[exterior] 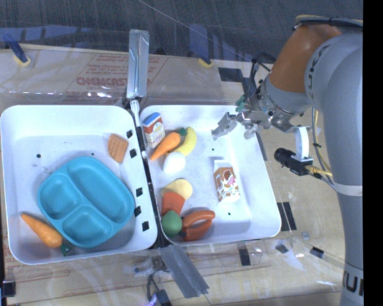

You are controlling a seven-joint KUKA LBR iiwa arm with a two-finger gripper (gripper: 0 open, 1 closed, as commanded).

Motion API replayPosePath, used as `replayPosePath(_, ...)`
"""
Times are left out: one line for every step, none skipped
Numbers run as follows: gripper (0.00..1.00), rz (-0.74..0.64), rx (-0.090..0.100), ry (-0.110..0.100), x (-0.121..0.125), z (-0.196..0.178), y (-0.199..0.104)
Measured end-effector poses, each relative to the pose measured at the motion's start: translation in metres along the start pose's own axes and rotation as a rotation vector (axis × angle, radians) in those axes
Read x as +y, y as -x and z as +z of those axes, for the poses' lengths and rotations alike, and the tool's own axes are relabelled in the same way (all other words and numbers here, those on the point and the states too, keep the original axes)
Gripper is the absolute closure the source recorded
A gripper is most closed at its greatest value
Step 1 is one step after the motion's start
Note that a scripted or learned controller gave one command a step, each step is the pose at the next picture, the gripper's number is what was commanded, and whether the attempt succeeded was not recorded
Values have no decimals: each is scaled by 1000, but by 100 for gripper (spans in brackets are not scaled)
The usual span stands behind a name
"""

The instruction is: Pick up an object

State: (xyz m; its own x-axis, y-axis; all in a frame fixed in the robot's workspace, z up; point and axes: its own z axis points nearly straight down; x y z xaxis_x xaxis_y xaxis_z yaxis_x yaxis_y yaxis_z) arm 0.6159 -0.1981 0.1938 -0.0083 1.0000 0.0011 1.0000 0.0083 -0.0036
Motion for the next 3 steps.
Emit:
replayPosePath(0,-169,0,2,-57,102,11)
replayPosePath(100,-173,-1,3,-56,91,12)
replayPosePath(100,-76,-2,11,-25,-26,-52)
